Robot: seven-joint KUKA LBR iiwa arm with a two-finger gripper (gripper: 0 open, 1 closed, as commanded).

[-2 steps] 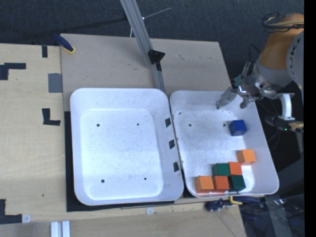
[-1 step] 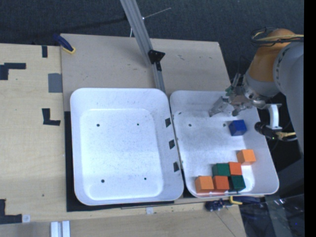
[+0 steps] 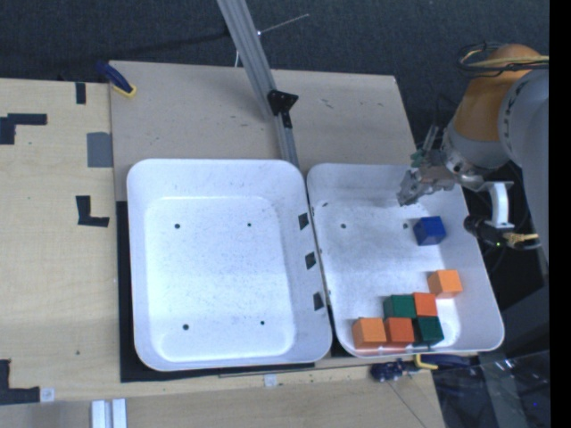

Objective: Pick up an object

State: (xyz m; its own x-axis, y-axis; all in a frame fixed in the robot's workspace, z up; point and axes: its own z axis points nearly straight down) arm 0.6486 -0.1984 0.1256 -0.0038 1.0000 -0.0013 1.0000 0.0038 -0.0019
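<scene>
Over the right-hand shallow white bin (image 3: 335,239), the two-finger gripper (image 3: 409,194) hangs just above a small blue cube (image 3: 430,230); I cannot tell its fingers' state.

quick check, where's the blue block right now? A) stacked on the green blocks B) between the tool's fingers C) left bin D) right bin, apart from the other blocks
D. The blue block lies alone on the floor of the right bin, just below the tool, well apart from the orange and green cluster at the bin's near edge.
</scene>
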